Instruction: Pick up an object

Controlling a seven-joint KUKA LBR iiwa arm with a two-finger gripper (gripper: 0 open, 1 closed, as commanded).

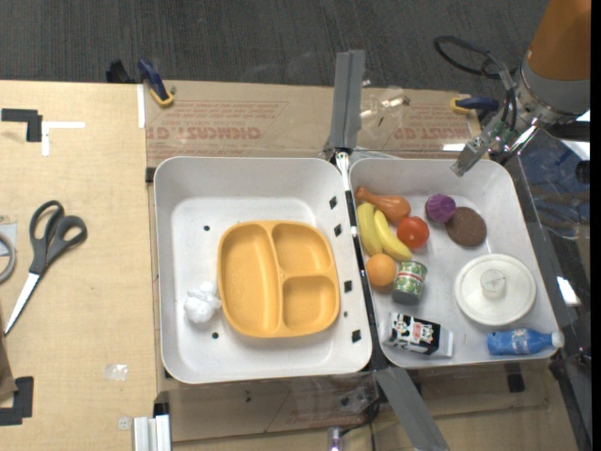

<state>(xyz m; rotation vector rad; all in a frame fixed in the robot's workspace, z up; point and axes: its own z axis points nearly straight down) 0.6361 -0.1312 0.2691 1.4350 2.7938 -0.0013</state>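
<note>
Starting at the bottom of the frame, the blue bottle (522,342) is lying on its side against the lower right wall of the right bin (526,209), and the small black-and-white carton (416,334) is lying flat just left of it; both are sitting so close to the rim that fingers coming down there are likely to be striking the wall before closing. A little higher, the white round lid (495,287) is resting wide and flat, probably offering nothing narrow enough to pinch. Left of it, the green can (409,281), the orange (380,270), the banana (377,230), the tomato (412,231) and the carrot-like piece (383,201) are crowding together, touching or nearly so, along the bin's left wall, so a descent there is risking landing on two things at once or nudging a round one aside. The purple ball (440,208) and the brown ball (467,226) are sitting side by side nearer the middle, with more room around them, though either may be rolling away under a glancing touch. In the left bin (178,280) the yellow divided tray (279,278) and a crumpled white scrap (200,303) are lying well apart from all this. Farthest up, at the upper right of the frame, the gripper (470,161) is hanging over the right bin's back rim, carrying nothing visible; whether it is open or closed I cannot tell.
</note>
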